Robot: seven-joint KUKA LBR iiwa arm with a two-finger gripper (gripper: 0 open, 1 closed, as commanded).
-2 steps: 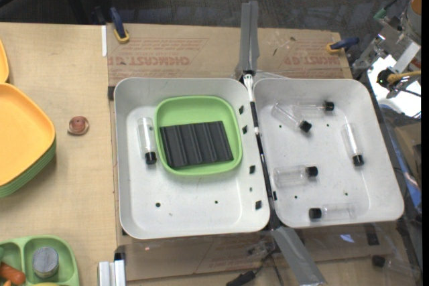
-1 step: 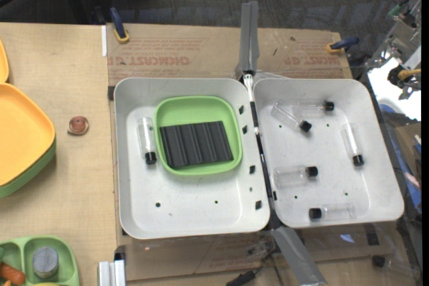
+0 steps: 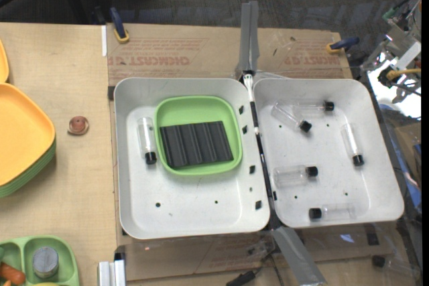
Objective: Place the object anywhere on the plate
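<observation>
A green square plate (image 3: 198,109) rests in the left white bin (image 3: 188,211), toward its back. A dark grey ribbed block (image 3: 198,144) lies flat on the plate and covers its front half. A clear vial with a black cap (image 3: 145,138) lies on the bin floor, just left of the plate and touching its rim. Several more clear vials with black caps are scattered in the right white bin (image 3: 375,204), among them one near the back (image 3: 293,116), one by the right wall (image 3: 350,140) and one at the front (image 3: 332,213).
A grey metal post (image 3: 249,37) rises between the bins at the back. Yellow plates (image 3: 20,137), a small reddish disc (image 3: 78,124) and a green compartment tray (image 3: 33,264) sit on the wooden bench to the left. Cables and hardware (image 3: 401,57) crowd the upper right edge.
</observation>
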